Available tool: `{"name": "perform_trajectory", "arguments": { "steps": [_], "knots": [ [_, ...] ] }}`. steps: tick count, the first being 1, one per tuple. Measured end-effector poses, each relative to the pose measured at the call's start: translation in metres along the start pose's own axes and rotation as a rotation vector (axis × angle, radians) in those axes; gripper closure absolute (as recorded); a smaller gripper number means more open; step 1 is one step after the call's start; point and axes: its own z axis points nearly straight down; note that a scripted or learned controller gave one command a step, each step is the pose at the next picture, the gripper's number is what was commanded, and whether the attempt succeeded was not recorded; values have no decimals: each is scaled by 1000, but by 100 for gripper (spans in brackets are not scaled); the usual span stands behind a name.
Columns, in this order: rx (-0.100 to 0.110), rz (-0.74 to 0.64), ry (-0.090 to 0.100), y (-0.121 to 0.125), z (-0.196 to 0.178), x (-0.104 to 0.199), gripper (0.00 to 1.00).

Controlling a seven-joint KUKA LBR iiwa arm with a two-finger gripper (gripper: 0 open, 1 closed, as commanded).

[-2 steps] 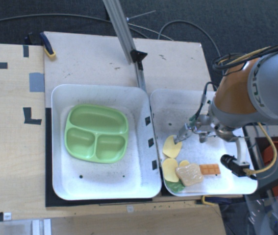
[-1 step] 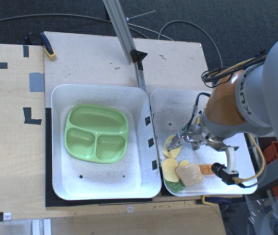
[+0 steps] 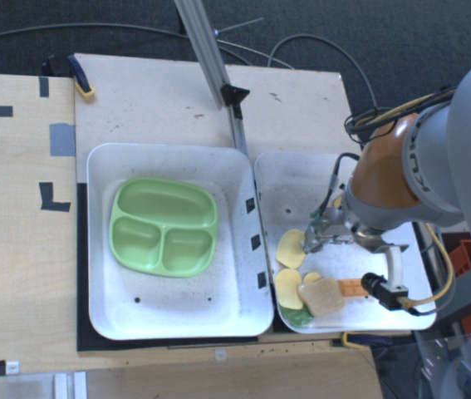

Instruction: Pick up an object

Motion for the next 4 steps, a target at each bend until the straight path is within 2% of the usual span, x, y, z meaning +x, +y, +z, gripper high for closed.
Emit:
{"name": "perform_trajectory", "arguments": {
  "steps": [1, 2, 3, 4],
  "knots": [
    [-9, 1, -2, -1, -62, 4, 100],
    [-8, 2, -2, -10, -115, 3, 100],
    [-9, 1, -3, -10, -157, 3, 100],
    [-4, -4, 0, 6, -159, 55, 100]
  ]
}}
